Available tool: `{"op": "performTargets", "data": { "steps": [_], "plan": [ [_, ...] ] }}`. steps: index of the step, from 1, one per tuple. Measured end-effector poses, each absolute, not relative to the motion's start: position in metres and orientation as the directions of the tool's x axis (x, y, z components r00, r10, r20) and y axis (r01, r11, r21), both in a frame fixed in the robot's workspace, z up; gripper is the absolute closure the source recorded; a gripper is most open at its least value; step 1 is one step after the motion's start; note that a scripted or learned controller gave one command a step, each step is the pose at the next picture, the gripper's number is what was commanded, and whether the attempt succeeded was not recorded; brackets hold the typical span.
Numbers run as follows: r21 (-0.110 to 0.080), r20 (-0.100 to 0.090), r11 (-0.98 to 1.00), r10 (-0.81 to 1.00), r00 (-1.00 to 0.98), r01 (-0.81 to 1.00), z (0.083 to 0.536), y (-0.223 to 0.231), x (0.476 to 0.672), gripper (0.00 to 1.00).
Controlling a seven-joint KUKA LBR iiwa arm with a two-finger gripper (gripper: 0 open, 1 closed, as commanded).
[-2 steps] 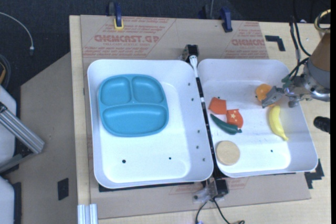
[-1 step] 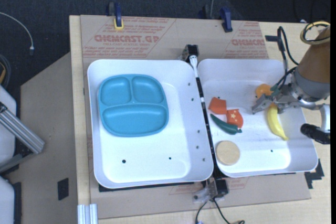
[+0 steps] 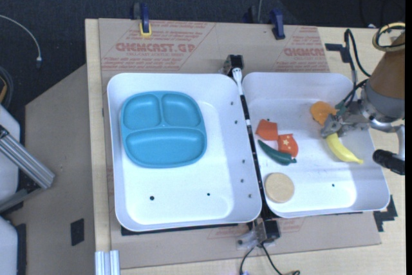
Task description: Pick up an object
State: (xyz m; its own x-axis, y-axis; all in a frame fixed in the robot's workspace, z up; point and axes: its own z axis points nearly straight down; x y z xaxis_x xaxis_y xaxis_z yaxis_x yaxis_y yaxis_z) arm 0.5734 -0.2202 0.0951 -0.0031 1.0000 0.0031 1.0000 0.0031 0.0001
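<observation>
In the right bin [image 3: 309, 90] lie a yellow banana [image 3: 343, 150], an orange piece [image 3: 319, 112], two red pieces [image 3: 266, 129] [image 3: 289, 144], a dark green pepper [image 3: 277, 153] and a tan round disc [image 3: 279, 187]. My gripper [image 3: 336, 125] hangs low over the bin's right side. It sits just above the banana's upper end and right beside the orange piece. The arm's wrist hides what lies directly beneath it. I see nothing lifted off the bin floor.
The left bin [image 3: 225, 190] holds a blue three-part plate [image 3: 165, 129]. A black divider [image 3: 248, 138] runs between the bins. The arm [image 3: 389, 84] comes in over the right bin's right wall. Blue clamps [image 3: 144, 17] stand on the cardboard at the back.
</observation>
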Motion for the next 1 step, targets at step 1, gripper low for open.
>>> {"op": "performTargets", "data": {
  "steps": [1],
  "plan": [
    [0.006,-0.003,0.001,1.0,-0.001,1.0,0.1392,-0.2218,0.5794,1.0]
  ]
}}
